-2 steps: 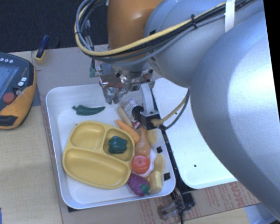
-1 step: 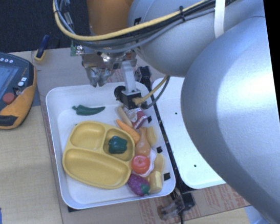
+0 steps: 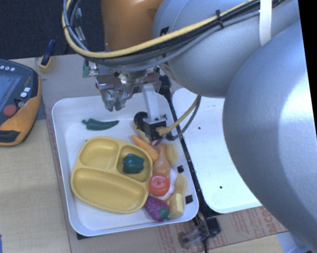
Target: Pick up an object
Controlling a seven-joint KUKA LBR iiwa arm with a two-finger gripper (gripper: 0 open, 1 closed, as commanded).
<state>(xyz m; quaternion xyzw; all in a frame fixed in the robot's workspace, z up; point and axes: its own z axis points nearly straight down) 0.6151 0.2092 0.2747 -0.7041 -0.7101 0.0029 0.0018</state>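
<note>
Green chili pepper lying flat in the left white bin, just beyond the yellow divided plate, long axis running left to right, tapered tip pointing right, gripper hovering above it holding nothing, grip state unclear

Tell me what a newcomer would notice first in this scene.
The huge grey arm fills the right and top, its claw hanging over the far end of the left bin. Next comes the yellow tray in that bin, a green toy in one compartment. Toy foods crowd the tray's right side: carrot, tomato, purple piece.
</note>
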